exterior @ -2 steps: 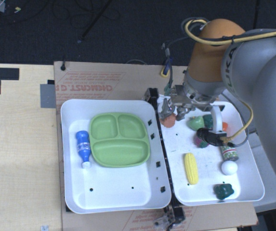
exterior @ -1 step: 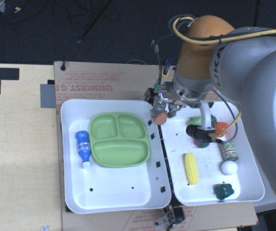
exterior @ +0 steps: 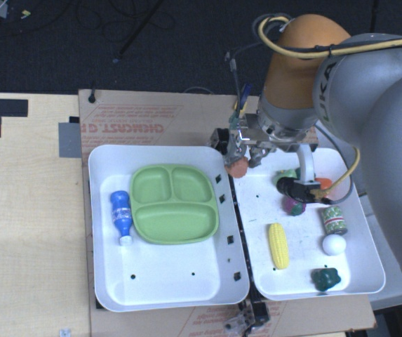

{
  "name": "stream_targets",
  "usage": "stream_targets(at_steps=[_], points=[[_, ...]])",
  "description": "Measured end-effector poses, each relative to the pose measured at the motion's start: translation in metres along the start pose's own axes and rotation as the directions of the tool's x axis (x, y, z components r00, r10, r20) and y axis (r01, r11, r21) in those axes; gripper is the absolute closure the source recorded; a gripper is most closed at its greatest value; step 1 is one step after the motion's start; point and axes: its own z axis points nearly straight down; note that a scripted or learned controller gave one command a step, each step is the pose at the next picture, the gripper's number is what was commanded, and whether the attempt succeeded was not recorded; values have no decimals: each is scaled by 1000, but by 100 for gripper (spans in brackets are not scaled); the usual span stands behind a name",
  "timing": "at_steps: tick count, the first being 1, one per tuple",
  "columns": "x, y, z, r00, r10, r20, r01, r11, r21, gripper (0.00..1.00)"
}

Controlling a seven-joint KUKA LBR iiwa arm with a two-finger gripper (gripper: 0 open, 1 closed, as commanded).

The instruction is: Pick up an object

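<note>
Orange-pink object [exterior: 238, 167] is seen pinched in the pincer [exterior: 240, 161] at frame centre, above the divide between left bin [exterior: 116, 272] and right bin [exterior: 369, 272].

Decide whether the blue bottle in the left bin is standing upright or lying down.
Lying down: the blue bottle shows its full length along the left bin floor, beside the green plate.
</note>
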Motion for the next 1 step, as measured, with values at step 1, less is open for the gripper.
stream_targets(at_steps=[1], points=[[-10, 11, 13, 1000, 3, 1, -3, 1000, 1, 100]])
